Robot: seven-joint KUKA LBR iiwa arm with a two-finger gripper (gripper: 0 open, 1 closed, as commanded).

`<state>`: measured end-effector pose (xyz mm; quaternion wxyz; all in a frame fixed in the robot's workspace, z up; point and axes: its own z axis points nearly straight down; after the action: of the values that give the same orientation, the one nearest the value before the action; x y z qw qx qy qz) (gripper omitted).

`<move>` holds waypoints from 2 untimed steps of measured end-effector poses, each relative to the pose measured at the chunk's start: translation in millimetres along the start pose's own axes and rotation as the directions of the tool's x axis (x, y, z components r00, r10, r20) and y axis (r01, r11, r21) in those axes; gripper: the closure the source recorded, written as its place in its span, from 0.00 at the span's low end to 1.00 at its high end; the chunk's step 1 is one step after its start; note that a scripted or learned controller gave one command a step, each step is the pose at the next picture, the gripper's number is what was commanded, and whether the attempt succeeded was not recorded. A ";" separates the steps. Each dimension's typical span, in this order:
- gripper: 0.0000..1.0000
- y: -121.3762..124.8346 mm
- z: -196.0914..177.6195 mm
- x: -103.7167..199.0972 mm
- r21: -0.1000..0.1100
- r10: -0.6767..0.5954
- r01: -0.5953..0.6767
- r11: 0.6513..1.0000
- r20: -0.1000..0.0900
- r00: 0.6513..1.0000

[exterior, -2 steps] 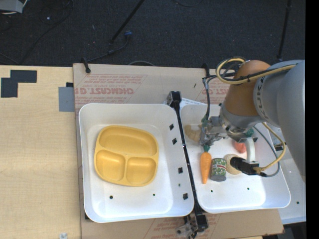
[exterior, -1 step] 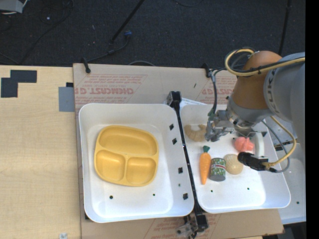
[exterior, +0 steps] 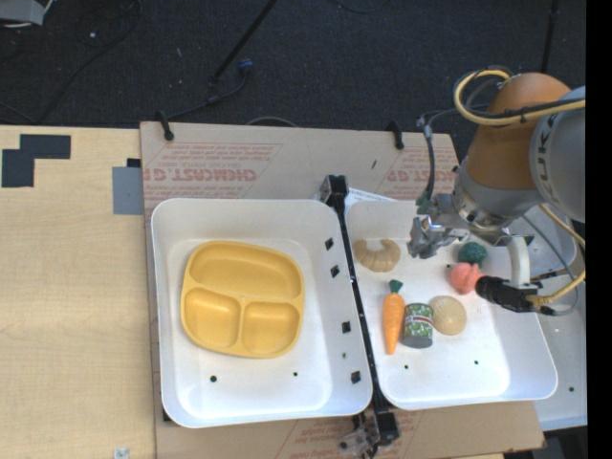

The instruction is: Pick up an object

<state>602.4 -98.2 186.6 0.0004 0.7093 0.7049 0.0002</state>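
Observation:
My gripper [exterior: 427,239] hangs over the back of the right bin [exterior: 497,376], between a tan croissant [exterior: 378,253] on its left and a small teal piece [exterior: 471,252] on its right. A pink toy [exterior: 464,276] lies just in front of the teal piece. Toward the bin's middle sit an orange carrot [exterior: 393,321], a small dark can with a green label [exterior: 418,324] and a cream rounded piece [exterior: 448,315], side by side. I see nothing held in the gripper.
The left bin [exterior: 167,247] holds a yellow divided plate [exterior: 243,297]. A black divider [exterior: 350,295] runs between the two bins. Bare white floor shows at the front of the right bin. The arm enters from the right.

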 end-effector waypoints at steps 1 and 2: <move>1.00 6.4 -54.8 7.9 -0.002 -0.007 0.007 1.000 0.000 1.000; 1.00 -3.9 -60.3 56.1 0.004 -0.011 0.011 1.000 -0.002 1.000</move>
<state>598.8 -42.1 246.9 -0.0020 0.7055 0.7087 -0.0005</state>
